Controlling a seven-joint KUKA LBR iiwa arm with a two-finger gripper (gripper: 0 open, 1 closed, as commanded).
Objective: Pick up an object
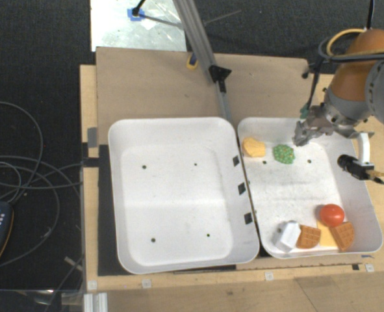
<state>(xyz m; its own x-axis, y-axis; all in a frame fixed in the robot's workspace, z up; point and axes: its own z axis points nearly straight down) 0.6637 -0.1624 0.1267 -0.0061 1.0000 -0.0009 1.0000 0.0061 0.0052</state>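
Note:
The right bin [308, 181] holds a green bumpy ball [284, 153] and a yellow chunk [254, 148] near its far edge. At its near right corner lie a red ball [332, 214], two orange waffle-like pieces [343, 234] [308, 237] and a white-grey object [286, 235]. My gripper [302, 137] hangs over the far part of the right bin, just right of and slightly behind the green ball. Nothing shows between its fingers.
The left bin [179, 194] sits beside the right one, with black clips [242, 188] along the shared edge. A slanted grey pole [198, 31] crosses the bench behind the bins. Cables lie on the floor at left.

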